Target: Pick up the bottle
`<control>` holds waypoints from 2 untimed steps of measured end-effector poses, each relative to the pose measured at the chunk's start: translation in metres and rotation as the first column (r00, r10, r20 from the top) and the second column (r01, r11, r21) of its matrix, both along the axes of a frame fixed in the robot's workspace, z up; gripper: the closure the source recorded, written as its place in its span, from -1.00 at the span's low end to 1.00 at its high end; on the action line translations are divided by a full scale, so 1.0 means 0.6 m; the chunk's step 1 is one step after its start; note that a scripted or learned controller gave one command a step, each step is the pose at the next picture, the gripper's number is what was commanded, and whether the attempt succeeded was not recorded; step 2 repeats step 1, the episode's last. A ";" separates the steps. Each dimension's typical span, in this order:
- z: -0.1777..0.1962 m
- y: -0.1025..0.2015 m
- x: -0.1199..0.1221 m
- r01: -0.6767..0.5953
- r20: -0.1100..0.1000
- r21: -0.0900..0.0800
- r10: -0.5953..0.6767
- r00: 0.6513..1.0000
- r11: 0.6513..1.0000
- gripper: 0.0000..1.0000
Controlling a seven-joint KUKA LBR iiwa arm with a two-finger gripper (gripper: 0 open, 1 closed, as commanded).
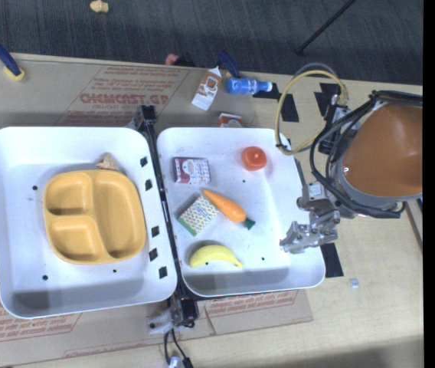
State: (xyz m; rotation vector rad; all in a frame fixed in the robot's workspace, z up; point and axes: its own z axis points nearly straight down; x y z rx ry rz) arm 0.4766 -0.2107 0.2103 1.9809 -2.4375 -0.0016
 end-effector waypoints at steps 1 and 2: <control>-0.058 0.139 0.000 -0.061 -0.001 0.001 0.061 0.998 0.998 1.00; -0.058 0.139 0.000 -0.061 -0.001 0.001 0.061 0.998 0.998 1.00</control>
